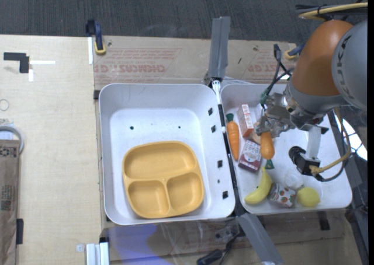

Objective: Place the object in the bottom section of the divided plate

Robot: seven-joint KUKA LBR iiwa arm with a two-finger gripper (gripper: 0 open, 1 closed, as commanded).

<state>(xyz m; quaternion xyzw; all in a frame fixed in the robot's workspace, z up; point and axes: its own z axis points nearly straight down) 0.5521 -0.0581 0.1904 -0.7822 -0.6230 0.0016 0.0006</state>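
Observation:
The yellow divided plate (164,178) lies in the left bin (111,141), with one wide section at the back and two smaller ones toward the front edge. My gripper (266,127) hangs over the right bin (339,194), well to the right of the plate. A small orange oblong object (267,146) sits directly beneath the gripper tip, touching or nearly touching it; whether it is gripped cannot be told. A carrot (232,139) lies by the right bin's left wall.
The right bin also holds a red-and-white packet (251,156), another packet (246,117), a banana (260,189), a small can (283,196) and a lemon (308,198). A grey divider (220,48) rises between the bins at the back.

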